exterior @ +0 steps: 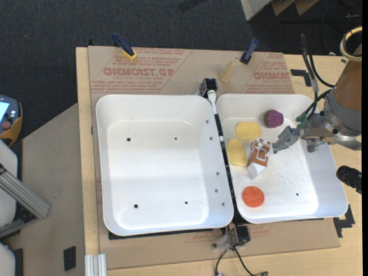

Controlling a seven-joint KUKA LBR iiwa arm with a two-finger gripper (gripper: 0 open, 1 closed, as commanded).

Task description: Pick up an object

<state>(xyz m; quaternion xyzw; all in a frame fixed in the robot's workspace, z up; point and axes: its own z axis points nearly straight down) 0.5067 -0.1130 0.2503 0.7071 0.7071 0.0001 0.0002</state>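
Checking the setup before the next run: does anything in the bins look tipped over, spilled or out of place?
Mostly fine. The small brown and white box in the right bin sits tilted, leaning against a yellow piece. Nothing looks spilled or broken.

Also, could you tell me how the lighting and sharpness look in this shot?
Camera view: even lighting, with a soft shadow across the left bin floor; the purple ball and orange disc are fairly sharp; the gripper is slightly blurred.
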